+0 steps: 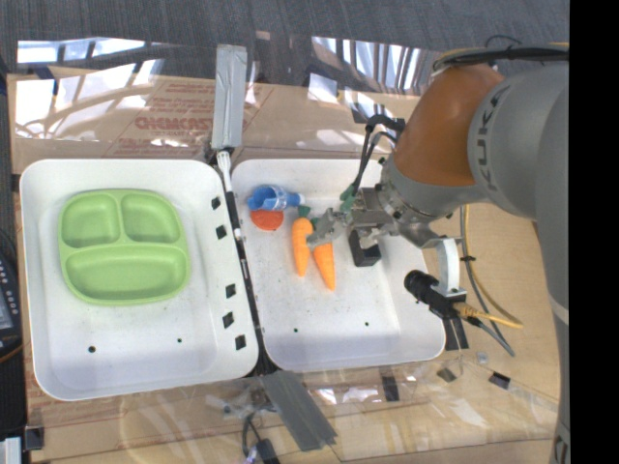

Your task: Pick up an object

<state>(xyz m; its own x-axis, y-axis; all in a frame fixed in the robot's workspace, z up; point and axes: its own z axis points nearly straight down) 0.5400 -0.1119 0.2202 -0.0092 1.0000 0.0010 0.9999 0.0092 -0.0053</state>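
Note:
Two orange carrots lie side by side in the right bin (329,341): one carrot (302,246) on the left, the other carrot (324,264) a little lower and to its right. A blue object (269,199) and a small red-orange piece (268,219) sit at the bin's upper left. My gripper (344,238) hovers low just right of the carrots, open, with one fingertip (364,251) dark and apart from them and the other close to the right carrot's top. Nothing shows between the fingers.
The left bin (116,356) holds a green divided plate (123,246). A ridge (237,269) separates the two bins. The arm's orange band (450,129) and grey body cover the right bin's far right side, with cables (474,307) hanging over its right rim.

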